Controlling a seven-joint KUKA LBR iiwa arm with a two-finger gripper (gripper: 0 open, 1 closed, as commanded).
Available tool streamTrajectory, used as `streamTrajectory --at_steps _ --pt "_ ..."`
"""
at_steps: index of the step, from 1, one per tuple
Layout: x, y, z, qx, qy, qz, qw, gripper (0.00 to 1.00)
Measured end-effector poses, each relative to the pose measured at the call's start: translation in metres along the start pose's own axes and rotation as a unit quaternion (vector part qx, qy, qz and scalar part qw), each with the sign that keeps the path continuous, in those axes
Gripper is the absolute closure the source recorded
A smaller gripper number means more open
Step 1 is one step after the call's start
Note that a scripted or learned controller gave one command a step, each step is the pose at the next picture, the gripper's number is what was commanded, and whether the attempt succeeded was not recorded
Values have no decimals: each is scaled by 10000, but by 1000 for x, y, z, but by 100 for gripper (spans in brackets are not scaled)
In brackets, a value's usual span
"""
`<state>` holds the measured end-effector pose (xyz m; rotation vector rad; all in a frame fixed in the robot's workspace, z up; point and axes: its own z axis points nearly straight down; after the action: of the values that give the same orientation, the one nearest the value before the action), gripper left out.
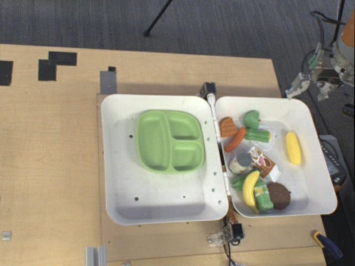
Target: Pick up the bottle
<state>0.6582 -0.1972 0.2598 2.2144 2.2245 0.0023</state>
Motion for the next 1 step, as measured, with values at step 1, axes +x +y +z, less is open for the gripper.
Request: streamTrajectory --at_steps 1 --pt "1 1 -11 -19 -8 -29 10000 100"
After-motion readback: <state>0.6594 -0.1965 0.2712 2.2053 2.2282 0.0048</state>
